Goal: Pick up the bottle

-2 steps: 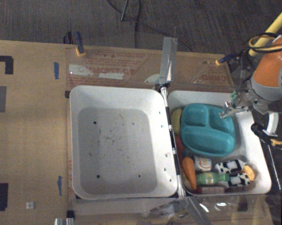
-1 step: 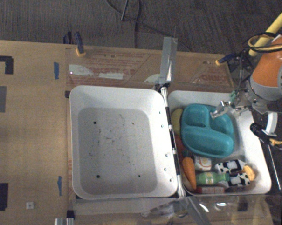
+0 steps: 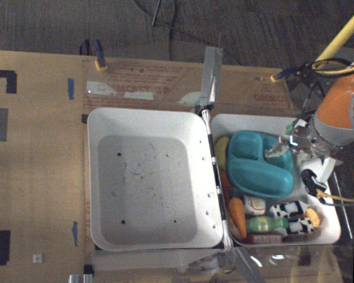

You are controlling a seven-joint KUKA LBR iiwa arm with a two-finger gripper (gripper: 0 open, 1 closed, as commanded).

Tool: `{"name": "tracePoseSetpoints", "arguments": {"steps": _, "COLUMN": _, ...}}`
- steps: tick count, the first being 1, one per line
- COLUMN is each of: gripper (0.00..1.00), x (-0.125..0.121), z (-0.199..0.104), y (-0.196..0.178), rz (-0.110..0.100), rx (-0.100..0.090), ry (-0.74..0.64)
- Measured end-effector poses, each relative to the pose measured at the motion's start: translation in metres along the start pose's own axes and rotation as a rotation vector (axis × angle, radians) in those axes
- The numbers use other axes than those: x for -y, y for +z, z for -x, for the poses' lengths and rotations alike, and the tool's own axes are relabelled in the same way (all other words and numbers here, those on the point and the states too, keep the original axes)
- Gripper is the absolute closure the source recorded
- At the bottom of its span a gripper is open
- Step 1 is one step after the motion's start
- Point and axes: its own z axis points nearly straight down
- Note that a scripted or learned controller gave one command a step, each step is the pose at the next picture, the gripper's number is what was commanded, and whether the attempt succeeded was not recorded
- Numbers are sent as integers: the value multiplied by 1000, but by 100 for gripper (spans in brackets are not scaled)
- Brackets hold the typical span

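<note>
Right bin holds teal tray, carrot, green bottle.

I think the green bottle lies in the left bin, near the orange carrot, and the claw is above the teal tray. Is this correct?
Not quite. The camera view shows the green bottle in the right bin, not the left one. The rest holds: it lies near the orange carrot, and the claw is above the teal tray.
</note>
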Motion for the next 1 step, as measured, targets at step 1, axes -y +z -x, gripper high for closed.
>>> {"name": "tracePoseSetpoints", "arguments": {"steps": 1, "gripper": 100, "x": -1, "z": 6, "y": -12, "rz": 7, "rx": 14, "ry": 2}}
